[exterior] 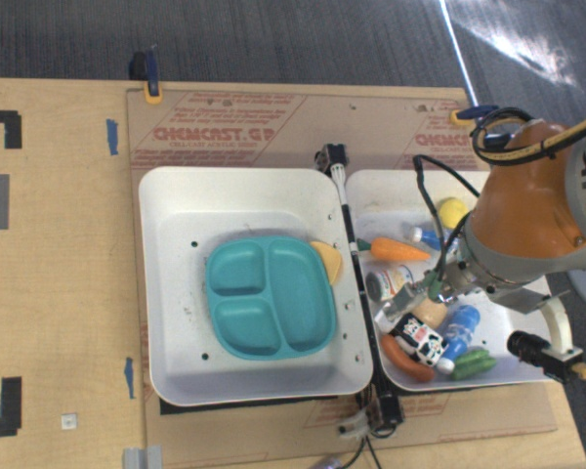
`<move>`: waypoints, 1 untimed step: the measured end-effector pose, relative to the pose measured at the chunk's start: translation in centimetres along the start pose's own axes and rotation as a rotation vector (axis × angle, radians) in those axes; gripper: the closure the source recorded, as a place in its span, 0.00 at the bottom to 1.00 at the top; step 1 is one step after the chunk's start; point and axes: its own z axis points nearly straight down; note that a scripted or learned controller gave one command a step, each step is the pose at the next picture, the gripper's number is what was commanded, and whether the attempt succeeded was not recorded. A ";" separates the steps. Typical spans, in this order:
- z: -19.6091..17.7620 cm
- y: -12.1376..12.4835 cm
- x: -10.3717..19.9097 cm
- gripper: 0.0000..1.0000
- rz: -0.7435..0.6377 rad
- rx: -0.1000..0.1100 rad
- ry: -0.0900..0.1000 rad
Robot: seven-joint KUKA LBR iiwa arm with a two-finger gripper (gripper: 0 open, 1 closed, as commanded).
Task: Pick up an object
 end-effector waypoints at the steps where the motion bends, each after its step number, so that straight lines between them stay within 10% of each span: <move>1: 0.0 0.0 0.0 0.00 0.001 0.000 0.000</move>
